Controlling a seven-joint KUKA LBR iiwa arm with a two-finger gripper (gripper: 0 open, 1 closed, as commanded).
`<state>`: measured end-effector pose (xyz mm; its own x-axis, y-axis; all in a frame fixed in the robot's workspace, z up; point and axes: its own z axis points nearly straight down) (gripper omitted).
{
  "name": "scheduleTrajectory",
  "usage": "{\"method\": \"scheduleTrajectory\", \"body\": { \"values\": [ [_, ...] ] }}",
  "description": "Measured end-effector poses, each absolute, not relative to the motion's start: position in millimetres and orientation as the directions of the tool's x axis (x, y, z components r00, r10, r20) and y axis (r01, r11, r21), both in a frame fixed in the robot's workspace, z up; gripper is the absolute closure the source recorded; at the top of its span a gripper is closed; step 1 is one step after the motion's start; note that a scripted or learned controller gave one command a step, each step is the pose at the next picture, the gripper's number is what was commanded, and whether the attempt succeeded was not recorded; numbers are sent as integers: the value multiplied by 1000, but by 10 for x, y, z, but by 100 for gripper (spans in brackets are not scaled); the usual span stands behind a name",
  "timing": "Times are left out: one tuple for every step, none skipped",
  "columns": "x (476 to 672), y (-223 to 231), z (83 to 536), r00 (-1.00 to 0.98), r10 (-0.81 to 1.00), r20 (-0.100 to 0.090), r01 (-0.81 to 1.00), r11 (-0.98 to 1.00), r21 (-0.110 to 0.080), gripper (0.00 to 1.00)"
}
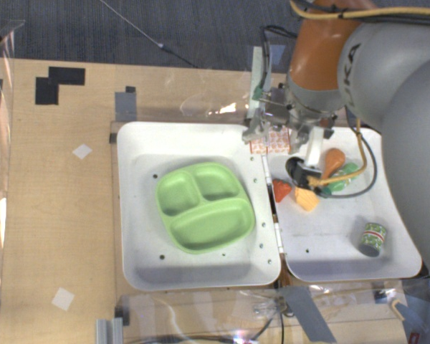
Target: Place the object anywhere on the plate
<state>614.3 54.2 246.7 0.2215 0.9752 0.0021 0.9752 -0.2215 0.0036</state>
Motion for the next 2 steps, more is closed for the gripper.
{"method": "scheduleTrajectory", "body": {
  "values": [
    [5832, 1195, 1747, 73, 997, 1, 997, -73, 1, 100],
    [5835, 1190, 1750, 73, 997, 1, 997, -73, 1, 0]
  ]
}}
